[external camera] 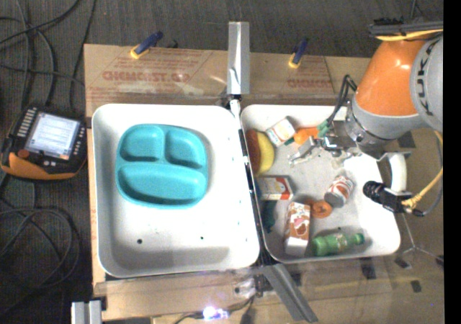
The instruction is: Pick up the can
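The can [340, 189], red and white with a silver end, lies on its side in the right bin [382, 240], toward that bin's right half. My gripper [305, 150] hangs over the upper middle of the same bin, up and to the left of the can and apart from it. Its fingers look open, with nothing between them. The grey arm with its orange band comes in from the upper right.
Around the can lie a small orange ring [321, 208], a juice carton [297, 225], a green bottle [337, 243], a yellow banana-like item [263, 151], a white box [281, 130] and a red pack [277, 187]. The left bin [108, 243] holds a teal divided plate [164, 164].
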`<move>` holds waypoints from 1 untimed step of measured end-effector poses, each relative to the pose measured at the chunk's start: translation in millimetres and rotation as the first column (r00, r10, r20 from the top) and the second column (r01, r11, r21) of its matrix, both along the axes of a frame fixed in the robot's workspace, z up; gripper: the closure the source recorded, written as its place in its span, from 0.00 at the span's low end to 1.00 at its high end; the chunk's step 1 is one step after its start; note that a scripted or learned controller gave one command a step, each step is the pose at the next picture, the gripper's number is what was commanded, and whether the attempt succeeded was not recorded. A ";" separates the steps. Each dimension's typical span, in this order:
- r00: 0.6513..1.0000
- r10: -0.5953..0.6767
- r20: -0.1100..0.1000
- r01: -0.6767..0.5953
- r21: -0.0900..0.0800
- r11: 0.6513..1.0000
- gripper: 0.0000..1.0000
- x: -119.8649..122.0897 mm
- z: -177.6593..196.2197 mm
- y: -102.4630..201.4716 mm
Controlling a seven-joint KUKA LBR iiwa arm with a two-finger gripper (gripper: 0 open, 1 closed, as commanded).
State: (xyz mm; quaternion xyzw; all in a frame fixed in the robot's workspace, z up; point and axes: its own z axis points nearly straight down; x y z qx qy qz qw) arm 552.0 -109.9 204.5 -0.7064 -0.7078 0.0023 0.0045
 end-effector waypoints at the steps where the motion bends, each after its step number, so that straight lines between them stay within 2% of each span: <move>1: 1.000 0.001 0.001 -0.001 -0.002 1.000 0.00 -31.8 -20.3 -105.0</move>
